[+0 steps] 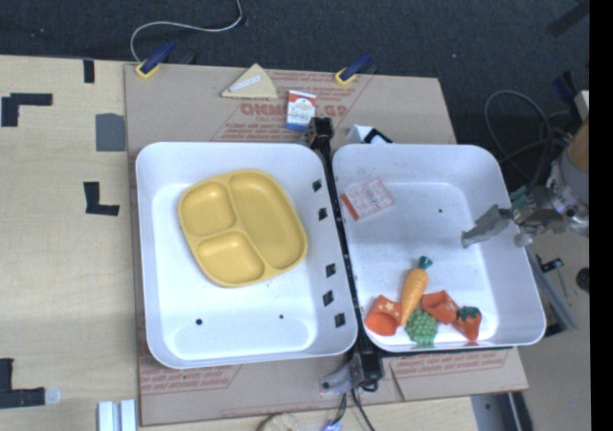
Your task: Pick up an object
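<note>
A yellow divided plate [241,226] is seen lying in the left bin [158,324]. In the right bin [479,166], a toy carrot [414,289], a green broccoli-like piece [421,327] and red-orange toy pieces [442,306] are clustered near the front edge, touching one another, and a small printed card [367,198] is set well apart from them. The claw [482,228] is held over that bin's right rim; whether it is spread or pressed together cannot be told, and nothing is visibly pinched.

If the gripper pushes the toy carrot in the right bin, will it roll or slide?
The carrot looks tapered and round, so it would likely roll in a curve rather than straight. It seems light plastic, probably stiff. It lies against the green piece, which may move with it.
</note>
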Robot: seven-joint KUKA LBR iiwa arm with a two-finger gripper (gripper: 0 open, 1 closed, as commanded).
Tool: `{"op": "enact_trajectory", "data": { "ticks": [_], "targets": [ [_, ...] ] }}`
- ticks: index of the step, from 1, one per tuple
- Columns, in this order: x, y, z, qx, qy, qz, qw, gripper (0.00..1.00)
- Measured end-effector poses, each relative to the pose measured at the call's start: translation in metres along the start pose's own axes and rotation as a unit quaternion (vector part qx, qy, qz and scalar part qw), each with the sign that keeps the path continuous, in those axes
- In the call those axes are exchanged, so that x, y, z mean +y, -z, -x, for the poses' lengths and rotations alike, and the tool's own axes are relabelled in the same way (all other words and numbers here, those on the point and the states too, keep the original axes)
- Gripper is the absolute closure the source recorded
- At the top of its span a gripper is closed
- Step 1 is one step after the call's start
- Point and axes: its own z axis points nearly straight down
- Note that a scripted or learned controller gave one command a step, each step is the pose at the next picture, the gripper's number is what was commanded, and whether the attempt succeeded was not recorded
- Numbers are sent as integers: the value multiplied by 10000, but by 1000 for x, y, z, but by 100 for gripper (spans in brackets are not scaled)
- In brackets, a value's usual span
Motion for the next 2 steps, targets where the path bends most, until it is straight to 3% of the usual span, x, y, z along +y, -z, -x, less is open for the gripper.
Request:
{"op": "enact_trajectory", "data": {
  "ticks": [1, 2],
  "targets": [
    [24, -129, -53, 10, 6, -17, 10000, 0],
    [-3, -140, -85, -19, -4, 38, 10000, 0]
  ]
}}
